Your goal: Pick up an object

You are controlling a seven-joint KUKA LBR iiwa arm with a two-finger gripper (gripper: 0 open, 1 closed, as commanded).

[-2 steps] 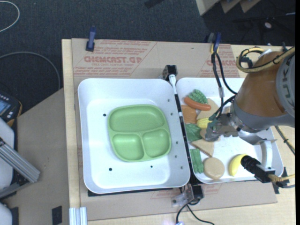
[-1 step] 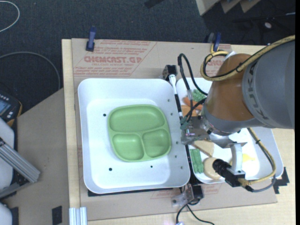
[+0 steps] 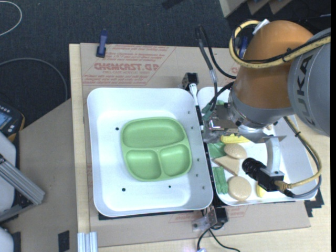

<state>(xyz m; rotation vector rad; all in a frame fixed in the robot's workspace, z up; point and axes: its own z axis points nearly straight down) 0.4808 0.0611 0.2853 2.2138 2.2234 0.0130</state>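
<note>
Well, the arm's orange wrist hangs low over the right bin (image 3: 302,196), and the gripper (image 3: 220,127) sits beneath it near the bin's left wall; I can't tell how its jaws stand. The likeliest pick, a yellow banana-like piece (image 3: 234,139), lies just toward the near side of the gripper, long axis running left to right. A tan oval piece (image 3: 235,151) rests beside it. The left bin (image 3: 100,156) holds a green divided tray (image 3: 156,148).
</note>
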